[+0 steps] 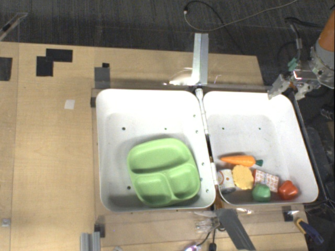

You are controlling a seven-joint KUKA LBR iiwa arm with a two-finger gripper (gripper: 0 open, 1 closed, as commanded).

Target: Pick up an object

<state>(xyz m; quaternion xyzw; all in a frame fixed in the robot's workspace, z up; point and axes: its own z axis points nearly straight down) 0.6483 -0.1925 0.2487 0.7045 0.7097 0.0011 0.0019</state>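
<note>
Several toy foods lie in the near corner of the right bin (251, 119): an orange carrot (238, 160), a yellow round piece (242, 177), a small white can (226, 178), a red-and-white packet (266, 180), a green piece (261, 193) and a red piece (288, 190). My gripper (292, 85) hangs at the far right corner of that bin, above its rim and well away from the foods. Nothing shows in it.
A green divided plate (164, 171) lies in the left bin (120, 114), toward the near side. A metal post (201, 56) stands behind the wall between the bins. Black cables (225, 20) run along the dark floor behind the bench.
</note>
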